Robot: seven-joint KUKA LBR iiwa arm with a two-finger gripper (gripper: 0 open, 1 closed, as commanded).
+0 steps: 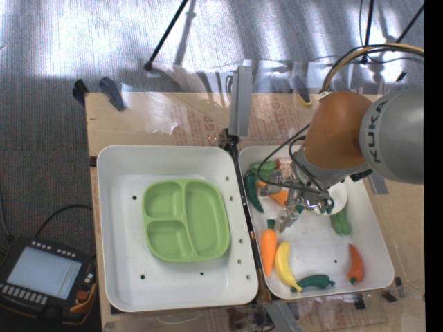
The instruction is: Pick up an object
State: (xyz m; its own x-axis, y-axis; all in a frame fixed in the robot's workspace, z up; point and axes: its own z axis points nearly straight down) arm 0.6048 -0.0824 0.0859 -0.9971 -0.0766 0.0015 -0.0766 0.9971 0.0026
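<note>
White bins: two, side by side on the bench — left bin [111,185], right bin [370,220]
Green plate [185,220]: one, three compartments, lying flat in the left bin, nothing on it
Arm [387,140]: one, grey with an orange band, reaching in from the right over the upper part of the right bin
Gripper [291,209]: pointing down into the right bin, tips just above the bin floor near the carrot's top; nothing seen between the tips; finger spread too small and cluttered to read — cannot tell whether clenched or released
Carrot [268,249]: one, orange with a green top, lying along the right bin's left wall, below the gripper
Banana [284,265]: one, yellow, just beside the carrot on its right, touching or nearly so
Orange pepper [355,263]: one, near the bin's lower right corner
Dark green vegetables: two counted — one [317,281] at the bottom next to the banana's lower end, one [251,191] along the upper left wall
Lighter green piece [340,221]: one, right of the gripper, below a white round item [337,198]
Under the wrist: an orange piece [279,195], partly hidden, kind unclear
Pendant [45,279]: one, on the floor at lower left
</note>
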